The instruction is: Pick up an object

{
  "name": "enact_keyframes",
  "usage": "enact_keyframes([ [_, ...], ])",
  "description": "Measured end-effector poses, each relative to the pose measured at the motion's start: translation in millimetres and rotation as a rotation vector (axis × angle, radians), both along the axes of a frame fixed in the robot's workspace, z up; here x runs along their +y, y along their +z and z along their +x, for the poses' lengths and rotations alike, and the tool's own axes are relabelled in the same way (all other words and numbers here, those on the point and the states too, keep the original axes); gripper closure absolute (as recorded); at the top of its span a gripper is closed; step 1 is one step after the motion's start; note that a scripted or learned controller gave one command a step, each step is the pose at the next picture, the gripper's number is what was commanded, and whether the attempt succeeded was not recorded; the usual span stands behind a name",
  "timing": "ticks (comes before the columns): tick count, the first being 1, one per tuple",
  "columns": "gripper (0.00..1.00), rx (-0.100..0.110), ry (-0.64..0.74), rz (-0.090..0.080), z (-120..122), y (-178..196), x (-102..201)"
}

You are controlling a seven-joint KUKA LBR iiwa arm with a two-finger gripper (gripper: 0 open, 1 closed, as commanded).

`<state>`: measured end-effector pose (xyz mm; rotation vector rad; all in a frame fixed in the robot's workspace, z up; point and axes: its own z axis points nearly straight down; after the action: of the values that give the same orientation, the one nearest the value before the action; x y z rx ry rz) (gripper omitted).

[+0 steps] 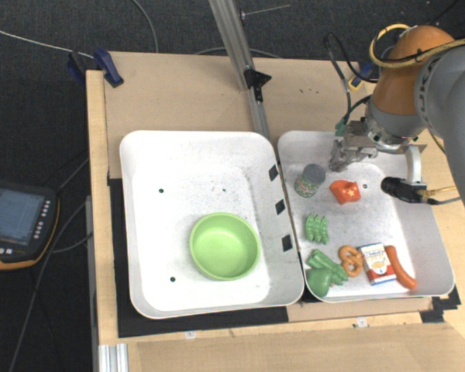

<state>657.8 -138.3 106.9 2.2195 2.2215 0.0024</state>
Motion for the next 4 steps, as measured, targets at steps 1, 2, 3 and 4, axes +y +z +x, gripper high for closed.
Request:
enact_keyframes([
  [1,1.00,-0.003,-0.001,-0.001,-3.9,44.3,0.5],
  [2,1.00,-0.003,-0.001,-0.001,-3.1,91.4,-7.7],
  [3,1.00,-0.005,0.000,-0.001,0.8,154.5,-4.6],
  [4,1.00,0.000,0.004,0.001,-5.2,158.9,54.4],
])
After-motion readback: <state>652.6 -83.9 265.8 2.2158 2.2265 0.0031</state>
